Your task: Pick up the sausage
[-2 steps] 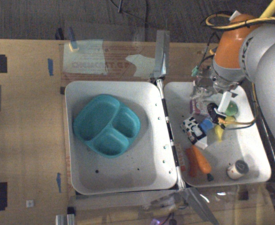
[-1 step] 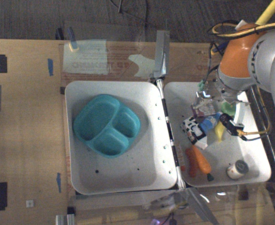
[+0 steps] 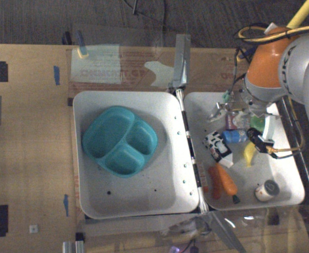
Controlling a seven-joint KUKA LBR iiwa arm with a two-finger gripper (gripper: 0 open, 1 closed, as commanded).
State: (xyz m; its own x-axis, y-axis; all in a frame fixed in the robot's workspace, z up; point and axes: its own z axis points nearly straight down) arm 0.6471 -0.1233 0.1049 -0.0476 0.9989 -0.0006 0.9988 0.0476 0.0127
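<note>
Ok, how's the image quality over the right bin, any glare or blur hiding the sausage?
Camera view: soft overall. The sausage lies unshaded beside the carrot in the right bin; its edges are slightly blurred. The gripper is fuzzy against clutter. Glare streaks the clear panel behind the left bin.

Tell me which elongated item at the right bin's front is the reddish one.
The sausage, dark red and slimmer, lying just left of the fatter orange carrot, nearer the divider between the bins.
</note>
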